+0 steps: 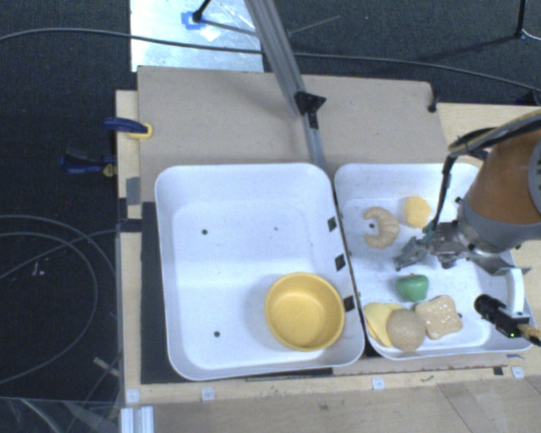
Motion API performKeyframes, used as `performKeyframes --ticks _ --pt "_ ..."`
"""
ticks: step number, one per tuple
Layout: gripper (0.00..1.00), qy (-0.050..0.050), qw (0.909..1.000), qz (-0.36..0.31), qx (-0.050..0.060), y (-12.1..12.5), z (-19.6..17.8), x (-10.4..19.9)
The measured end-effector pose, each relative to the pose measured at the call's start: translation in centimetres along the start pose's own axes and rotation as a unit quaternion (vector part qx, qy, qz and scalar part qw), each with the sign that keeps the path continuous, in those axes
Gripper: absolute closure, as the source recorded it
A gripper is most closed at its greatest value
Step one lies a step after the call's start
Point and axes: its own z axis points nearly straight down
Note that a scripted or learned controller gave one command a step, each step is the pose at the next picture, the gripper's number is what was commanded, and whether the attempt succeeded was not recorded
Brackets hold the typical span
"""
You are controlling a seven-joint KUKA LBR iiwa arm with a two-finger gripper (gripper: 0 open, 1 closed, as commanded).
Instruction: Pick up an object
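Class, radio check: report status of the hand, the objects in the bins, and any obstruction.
Hand low in right bin, above green object; nothing seen held. Croissant close beside it. Yellow bowl in left bin, apart.

A blue clamp and black cables lie left of the bench.

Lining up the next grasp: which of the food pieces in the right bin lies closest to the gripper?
The small green rounded piece, just below the gripper. The curled tan croissant-shaped piece and the small yellow piece lie farther off.
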Motion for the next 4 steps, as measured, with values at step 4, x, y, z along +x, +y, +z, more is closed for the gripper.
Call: performKeyframes --ticks 4 --pt "1.00 -0.001 1.0000 -0.001 -0.003 1.5 -17.2 -1.7"
